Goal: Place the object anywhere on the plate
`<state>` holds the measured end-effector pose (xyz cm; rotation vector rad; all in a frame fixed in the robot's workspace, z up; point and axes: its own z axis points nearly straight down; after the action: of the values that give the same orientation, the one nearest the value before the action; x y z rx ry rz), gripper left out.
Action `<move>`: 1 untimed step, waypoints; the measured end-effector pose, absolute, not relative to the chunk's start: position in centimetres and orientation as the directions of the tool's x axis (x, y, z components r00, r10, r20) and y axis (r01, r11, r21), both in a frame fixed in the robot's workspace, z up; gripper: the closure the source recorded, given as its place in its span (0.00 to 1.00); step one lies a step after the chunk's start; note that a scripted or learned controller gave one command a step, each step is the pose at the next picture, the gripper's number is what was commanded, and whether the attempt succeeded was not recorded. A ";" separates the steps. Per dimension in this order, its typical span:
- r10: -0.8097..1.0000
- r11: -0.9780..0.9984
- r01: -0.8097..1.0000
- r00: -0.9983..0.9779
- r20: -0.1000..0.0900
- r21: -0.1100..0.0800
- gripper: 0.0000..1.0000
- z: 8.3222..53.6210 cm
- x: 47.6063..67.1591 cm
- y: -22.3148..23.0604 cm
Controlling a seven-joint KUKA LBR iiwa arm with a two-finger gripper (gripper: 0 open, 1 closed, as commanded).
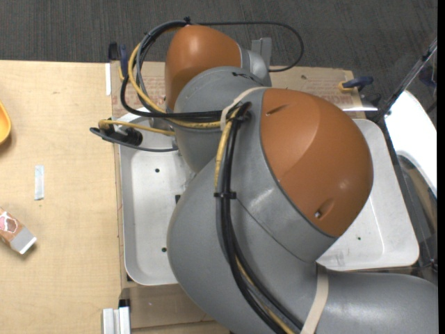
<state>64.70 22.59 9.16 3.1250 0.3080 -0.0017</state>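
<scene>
Your arm [278,207] hangs over the left bin [142,214], so I can't tell the hand's state or the object's grip.

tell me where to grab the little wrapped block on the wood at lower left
Pinch the wrapped block across its two long sides, near the middle, coming straight down. It lies flat and slanted on the wooden table, grey end toward lower right. Its long sides look parallel and close together, which probably suits a narrow pinch.
</scene>
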 end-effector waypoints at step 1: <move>0.195 -0.981 0.195 0.981 -0.001 0.001 0.00 9.2 64.7 22.6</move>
<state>64.70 22.59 9.16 3.1250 0.3080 -0.0018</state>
